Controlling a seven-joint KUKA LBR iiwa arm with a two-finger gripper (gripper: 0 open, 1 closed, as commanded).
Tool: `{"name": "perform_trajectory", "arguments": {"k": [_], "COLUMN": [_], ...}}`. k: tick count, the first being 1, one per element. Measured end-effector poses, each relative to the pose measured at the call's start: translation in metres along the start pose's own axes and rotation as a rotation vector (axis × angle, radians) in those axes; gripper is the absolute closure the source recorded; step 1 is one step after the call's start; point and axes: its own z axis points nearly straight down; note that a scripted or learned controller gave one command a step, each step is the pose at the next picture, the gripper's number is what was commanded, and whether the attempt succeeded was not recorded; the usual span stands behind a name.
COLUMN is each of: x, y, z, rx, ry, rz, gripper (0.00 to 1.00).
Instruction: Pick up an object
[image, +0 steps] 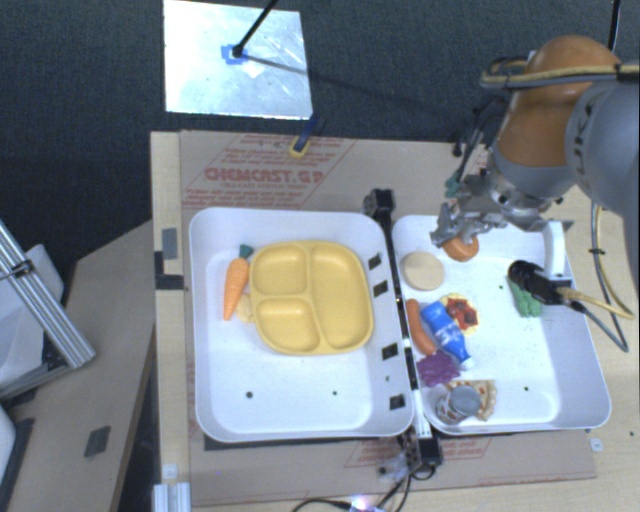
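Observation:
My gripper (453, 230) hangs over the far left part of the right bin (570, 395). A small round orange thing (463, 249) shows right at its tip, partly covered by it; whether it is held I cannot tell. Close by lie a beige disc (423, 270), an orange sausage (417, 326), a blue bottle (443, 333), a purple grape bunch (437, 368), a grey can (460, 403) and a pizza slice (484, 397). A green piece (522, 300) lies toward the right.
The left bin (300, 405) holds a yellow divided plate (305, 297) with a carrot (234, 285) at its left side. A black hinged divider (392, 300) runs between the two bins. A red and yellow toy (463, 311) lies beside the bottle.

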Motion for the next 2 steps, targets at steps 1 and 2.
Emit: {"name": "perform_trajectory", "arguments": {"k": [1, 2], "x": [-0.003, 0.0003], "y": [-0.0145, -0.017], "z": [0.0153, 0.0102], "rx": [0.003, 0.002], "ry": [-0.001, 0.0], "rz": [0.004, 0.002], "gripper": [1.0, 1.0]}}
